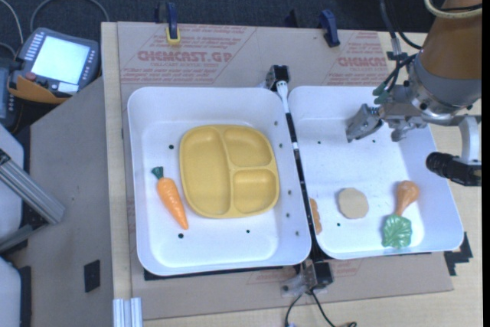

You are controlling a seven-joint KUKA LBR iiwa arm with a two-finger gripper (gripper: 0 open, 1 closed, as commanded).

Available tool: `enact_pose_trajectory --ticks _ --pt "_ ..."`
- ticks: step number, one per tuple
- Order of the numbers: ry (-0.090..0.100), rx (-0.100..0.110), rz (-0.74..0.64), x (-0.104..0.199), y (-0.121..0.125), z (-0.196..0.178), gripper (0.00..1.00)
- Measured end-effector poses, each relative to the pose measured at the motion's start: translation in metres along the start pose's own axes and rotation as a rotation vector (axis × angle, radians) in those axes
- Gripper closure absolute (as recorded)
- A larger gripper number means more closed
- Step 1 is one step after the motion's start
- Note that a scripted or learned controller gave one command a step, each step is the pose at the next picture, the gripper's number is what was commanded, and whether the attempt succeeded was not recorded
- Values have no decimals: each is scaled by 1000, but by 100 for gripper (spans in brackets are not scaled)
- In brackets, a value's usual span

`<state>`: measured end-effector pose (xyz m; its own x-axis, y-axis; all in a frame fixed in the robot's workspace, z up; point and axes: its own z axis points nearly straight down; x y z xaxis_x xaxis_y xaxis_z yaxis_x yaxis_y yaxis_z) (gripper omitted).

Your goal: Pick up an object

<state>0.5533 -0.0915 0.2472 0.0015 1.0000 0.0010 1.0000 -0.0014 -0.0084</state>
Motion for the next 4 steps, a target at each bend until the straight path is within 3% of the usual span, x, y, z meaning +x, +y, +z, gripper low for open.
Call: enact_pose_trajectory --ticks 1,4 --pt "-1 -9 -2 0 2 -4 0" --pt "1 0 0 0 9 160 0"
